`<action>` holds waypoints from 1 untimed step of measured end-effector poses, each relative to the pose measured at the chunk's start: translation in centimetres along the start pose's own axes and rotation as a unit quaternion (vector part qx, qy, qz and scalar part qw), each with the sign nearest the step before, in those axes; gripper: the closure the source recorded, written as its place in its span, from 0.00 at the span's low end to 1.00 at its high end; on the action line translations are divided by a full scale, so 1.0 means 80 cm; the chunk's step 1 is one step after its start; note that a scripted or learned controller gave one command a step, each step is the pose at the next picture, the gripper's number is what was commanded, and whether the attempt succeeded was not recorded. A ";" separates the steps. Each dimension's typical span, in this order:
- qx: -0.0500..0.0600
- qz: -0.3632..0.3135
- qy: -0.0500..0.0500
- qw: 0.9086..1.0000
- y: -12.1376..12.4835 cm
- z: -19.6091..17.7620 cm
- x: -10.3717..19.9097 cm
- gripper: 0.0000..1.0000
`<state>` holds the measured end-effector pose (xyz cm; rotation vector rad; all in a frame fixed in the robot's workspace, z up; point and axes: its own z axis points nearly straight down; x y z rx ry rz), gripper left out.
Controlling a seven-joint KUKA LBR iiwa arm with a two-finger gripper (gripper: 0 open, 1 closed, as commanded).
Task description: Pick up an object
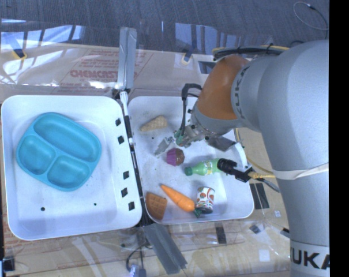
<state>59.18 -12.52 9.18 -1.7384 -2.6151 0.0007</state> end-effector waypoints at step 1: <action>0.001 0.029 0.001 1.000 -0.056 0.001 0.057 0.00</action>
